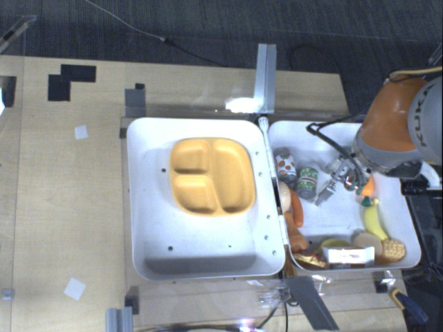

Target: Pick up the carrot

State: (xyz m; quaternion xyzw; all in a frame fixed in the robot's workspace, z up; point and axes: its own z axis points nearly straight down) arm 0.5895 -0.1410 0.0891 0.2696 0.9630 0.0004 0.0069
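- The bench [62,206] is pale wood and bears two white bins side by side.
- The left bin [149,185] holds a yellow tray [211,176] with three compartments; the tray lies toward the bin's far half.
- The right bin [332,216] holds a jumble of toy food.
- The carrot [296,209] lies against the right bin's left wall, about halfway along it, long axis running near to far.
- A pale round item [284,198] sits just left of the carrot's far end, touching the wall.
- Two small cans stand near the far left of the right bin: one with a red and white label [285,166], one green [306,180] just right of it.
- A banana [374,220] lies toward the right side of that bin, with a small orange piece [367,187] at its far end.
- Along the near wall are a white box [350,256], a waffle-like brown piece [393,249] and some brown and yellow items [308,253].
- The arm [394,126] reaches in from the right, orange band uppermost, over the right bin's far right part.
- The gripper [332,185] hangs right of the green can, well apart from the carrot, with bare bin floor between them.
- I cannot tell how far the jaws stand apart; nothing is seen held in them.
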